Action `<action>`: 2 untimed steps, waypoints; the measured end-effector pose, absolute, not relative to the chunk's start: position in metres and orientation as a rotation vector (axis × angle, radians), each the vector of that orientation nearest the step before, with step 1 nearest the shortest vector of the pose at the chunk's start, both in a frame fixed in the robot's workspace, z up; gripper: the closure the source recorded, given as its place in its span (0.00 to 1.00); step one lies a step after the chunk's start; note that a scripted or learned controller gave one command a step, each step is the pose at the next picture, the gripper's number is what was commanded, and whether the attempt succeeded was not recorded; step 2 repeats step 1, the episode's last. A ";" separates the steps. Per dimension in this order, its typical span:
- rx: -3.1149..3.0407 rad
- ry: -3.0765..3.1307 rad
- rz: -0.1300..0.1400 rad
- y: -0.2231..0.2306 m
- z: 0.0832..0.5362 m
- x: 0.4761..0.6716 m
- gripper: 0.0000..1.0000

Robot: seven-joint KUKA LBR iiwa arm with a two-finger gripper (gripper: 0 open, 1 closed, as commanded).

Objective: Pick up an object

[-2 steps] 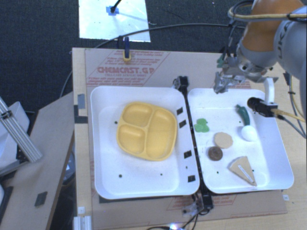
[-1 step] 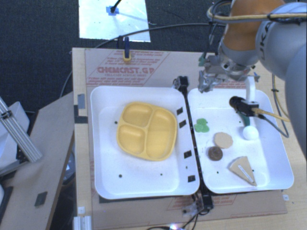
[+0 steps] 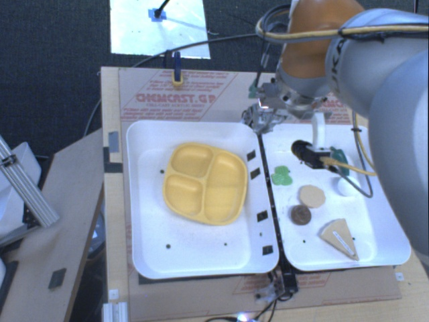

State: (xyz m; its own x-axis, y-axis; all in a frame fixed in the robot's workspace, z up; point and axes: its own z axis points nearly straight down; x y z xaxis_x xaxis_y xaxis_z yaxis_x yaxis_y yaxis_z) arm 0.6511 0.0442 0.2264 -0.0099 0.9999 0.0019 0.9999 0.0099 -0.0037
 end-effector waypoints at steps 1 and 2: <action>-2.208 -2.230 0.002 0.098 0.214 0.647 1.00; -2.208 -2.230 0.002 0.098 0.214 0.647 1.00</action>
